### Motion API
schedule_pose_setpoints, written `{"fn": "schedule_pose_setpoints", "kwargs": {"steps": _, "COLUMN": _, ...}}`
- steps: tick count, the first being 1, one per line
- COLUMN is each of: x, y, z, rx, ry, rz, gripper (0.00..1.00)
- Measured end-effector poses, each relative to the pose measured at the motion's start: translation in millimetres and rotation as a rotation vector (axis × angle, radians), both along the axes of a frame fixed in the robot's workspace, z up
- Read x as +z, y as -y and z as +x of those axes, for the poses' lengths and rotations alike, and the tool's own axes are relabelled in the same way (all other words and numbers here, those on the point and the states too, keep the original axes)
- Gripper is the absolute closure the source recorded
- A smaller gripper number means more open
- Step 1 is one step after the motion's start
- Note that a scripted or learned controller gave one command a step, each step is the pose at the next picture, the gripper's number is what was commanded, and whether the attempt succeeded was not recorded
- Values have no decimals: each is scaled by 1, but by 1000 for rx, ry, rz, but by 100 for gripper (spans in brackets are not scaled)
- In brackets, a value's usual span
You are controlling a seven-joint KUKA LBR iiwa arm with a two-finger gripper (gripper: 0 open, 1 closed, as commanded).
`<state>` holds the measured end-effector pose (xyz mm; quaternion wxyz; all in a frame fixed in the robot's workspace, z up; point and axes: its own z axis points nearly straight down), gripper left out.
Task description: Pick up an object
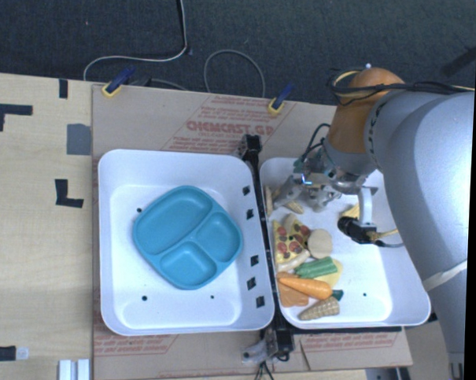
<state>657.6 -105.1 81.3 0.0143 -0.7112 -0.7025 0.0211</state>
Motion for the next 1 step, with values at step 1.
{"fn": "schedule_pose_setpoints", "kwargs": {"steps": 1, "x": 0, "y": 1, "z": 0, "rx": 0, "ry": 0, "rz": 1, "gripper": 0}}
